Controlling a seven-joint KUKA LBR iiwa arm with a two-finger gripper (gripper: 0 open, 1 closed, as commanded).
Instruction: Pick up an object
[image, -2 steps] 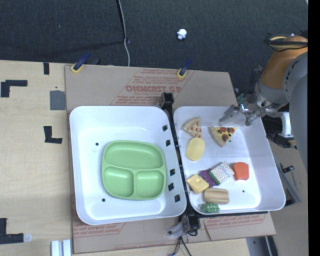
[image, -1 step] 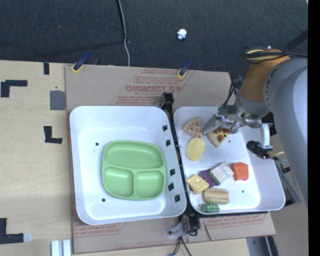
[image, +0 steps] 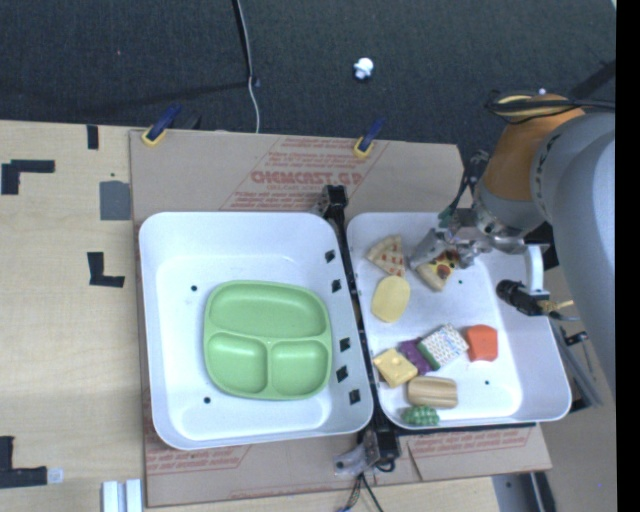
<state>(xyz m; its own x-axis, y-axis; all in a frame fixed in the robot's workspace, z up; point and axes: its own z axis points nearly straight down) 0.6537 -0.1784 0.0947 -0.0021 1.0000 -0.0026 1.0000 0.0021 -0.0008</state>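
Right now the claw (image: 447, 250) is down in the far part of the right bin (image: 520, 385). It sits right over a small pizza slice toy (image: 436, 272), touching it or just above it. I cannot tell how the claw is set, because the arm (image: 560, 190) hides much of it. This looks like the reaching step, with the toy not yet lifted. Another slice (image: 388, 255) lies just to the left, and a yellow piece (image: 391, 298) is near. Next, the claw should squeeze the toy and go straight up. The left bin (image: 180, 240) holds a green tray (image: 268, 338).
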